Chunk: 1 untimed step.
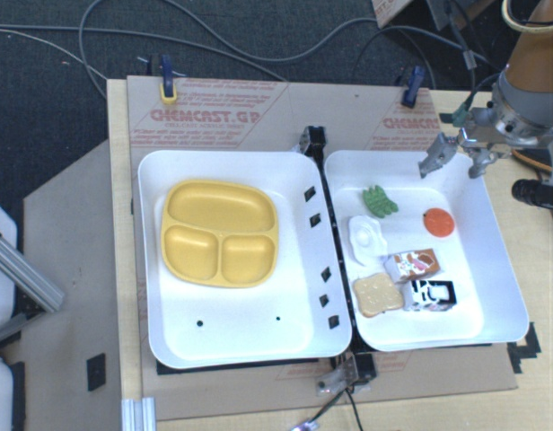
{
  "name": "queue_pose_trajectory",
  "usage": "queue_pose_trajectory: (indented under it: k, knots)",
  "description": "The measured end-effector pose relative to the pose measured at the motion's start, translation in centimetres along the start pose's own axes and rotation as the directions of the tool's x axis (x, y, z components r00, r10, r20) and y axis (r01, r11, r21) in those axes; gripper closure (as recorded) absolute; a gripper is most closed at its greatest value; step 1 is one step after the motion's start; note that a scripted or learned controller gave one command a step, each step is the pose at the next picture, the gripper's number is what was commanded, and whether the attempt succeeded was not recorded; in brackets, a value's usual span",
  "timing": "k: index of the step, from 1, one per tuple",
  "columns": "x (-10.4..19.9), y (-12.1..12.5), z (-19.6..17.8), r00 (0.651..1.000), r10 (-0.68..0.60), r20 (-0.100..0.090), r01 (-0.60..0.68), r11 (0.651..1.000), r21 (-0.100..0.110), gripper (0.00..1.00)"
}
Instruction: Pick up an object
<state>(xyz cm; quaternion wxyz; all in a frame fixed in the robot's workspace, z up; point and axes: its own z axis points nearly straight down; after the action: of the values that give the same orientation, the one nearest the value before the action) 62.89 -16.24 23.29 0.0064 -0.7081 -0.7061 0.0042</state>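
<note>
Bench stock, as we find it: left bin (160, 321) carrying one yellow divided tray (220, 233); right bin (492, 268) carrying six small items, namely a green leafy piece (380, 202), an orange round piece (439, 223), a white moulded piece (366, 236), a brown-and-white packet (413, 264), a slice of toast (377, 294) and a black-and-white item (434, 294). The packet, toast and black-and-white item lie touching or nearly so; the orange round piece sits apart from its neighbours, as does the green one. The gripper (458, 156) hangs over the far edge of the right bin, fingers spread apart with nothing between them. We judge the step in hand to be the approach, with no object yet chosen by contact. For a clean pick we would favour the orange round piece, nearest the gripper and free on all sides: centre the spread fingers over it, descend straight, and close only once both fingers bracket it. We would avoid the crowded cluster, where one finger may land on a neighbour.
</note>
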Motion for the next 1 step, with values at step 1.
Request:
queue_pose_trajectory:
  k: [1]
  knots:
    - [0.07,0.24,-0.89,1.0,-0.003,0.003,0.003,1.0,-0.014,0.0]
